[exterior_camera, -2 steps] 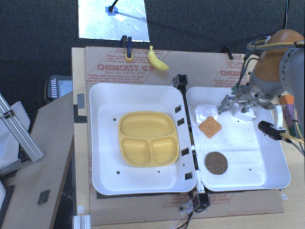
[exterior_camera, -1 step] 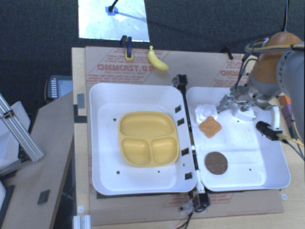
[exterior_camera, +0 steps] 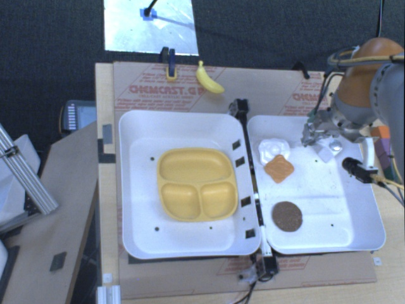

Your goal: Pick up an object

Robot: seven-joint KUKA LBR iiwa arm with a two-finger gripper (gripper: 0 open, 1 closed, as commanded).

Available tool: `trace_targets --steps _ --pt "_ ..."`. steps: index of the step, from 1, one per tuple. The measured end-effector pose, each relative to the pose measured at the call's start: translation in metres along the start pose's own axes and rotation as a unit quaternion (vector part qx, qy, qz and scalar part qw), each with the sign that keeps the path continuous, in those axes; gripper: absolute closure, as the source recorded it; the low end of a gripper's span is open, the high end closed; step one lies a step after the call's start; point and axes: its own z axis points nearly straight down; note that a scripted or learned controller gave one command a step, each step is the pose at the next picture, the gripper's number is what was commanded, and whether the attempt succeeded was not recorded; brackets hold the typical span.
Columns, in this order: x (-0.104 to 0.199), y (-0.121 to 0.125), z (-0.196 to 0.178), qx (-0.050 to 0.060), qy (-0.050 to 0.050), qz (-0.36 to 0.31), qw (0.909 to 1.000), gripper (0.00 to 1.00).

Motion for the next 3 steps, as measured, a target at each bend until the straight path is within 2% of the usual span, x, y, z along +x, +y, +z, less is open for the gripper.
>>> trace_targets --steps 1,2,3 --pt "-0.004 -0.002 -0.046 0.010 0.004 0.002 0.9999 1.00" --pt "-0.005 0.001 -0.094 0.009 0.004 0.001 1.0000 1.00" --pt "0.050 -0.002 -0.088 0.012 0.006 -0.001 0.9999 1.00"
